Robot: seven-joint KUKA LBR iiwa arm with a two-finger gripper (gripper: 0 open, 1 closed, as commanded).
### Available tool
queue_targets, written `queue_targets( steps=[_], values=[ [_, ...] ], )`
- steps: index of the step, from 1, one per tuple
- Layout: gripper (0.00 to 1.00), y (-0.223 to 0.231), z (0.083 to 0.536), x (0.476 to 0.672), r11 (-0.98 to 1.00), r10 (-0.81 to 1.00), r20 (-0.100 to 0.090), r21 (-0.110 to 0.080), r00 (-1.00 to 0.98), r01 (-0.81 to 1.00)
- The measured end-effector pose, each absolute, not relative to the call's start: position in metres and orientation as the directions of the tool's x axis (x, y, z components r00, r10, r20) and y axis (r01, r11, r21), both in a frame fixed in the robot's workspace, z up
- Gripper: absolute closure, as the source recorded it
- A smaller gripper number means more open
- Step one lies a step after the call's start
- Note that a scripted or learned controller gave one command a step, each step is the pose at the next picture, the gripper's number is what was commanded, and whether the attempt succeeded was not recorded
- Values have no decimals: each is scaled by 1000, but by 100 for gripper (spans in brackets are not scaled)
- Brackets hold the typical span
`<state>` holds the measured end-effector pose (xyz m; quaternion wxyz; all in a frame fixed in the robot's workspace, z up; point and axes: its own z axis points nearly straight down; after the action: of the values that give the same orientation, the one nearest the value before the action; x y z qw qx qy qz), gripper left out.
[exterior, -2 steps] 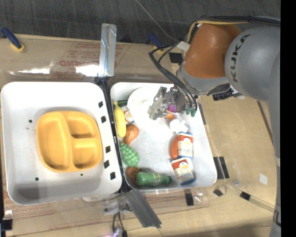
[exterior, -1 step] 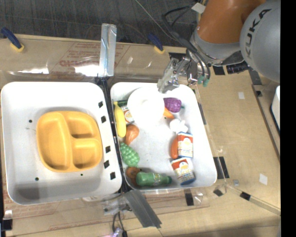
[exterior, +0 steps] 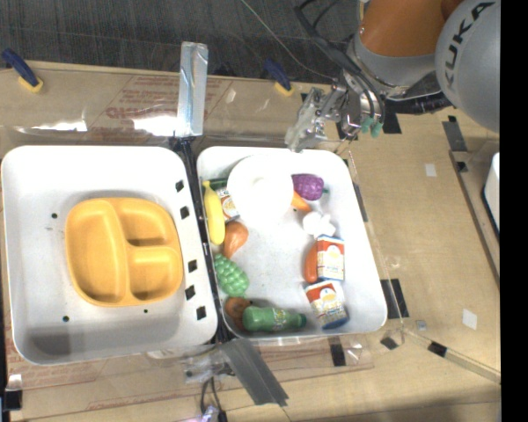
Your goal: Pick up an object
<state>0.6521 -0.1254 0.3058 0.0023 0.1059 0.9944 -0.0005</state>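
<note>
Camera view shows the hand (exterior: 315,123) spread open, holding nothing, above the right bin's (exterior: 363,262) far rim.

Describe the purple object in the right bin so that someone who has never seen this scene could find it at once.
Look at the right white bin, the one crowded with toy food, beside the bin holding the yellow tray. Near its far right corner a white plate lies, and the purple object sits at the plate's right edge. It is the only purple, round thing there.

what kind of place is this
Likely a robotics lab's grasping test bench: a KUKA arm reaches over two white bins, the right bin holding toy food and small cartons, the left bin a yellow divided tray, with loose cables behind.
</note>
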Motion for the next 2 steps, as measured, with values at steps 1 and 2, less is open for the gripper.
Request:
queue_targets(
  steps=[1,2],
  values=[
    [100,-114,255,631,997,-73,1,0,-997,-73],
    [100,-184,283,654,896,-445,-4,-5,-896,-445]
  ],
)
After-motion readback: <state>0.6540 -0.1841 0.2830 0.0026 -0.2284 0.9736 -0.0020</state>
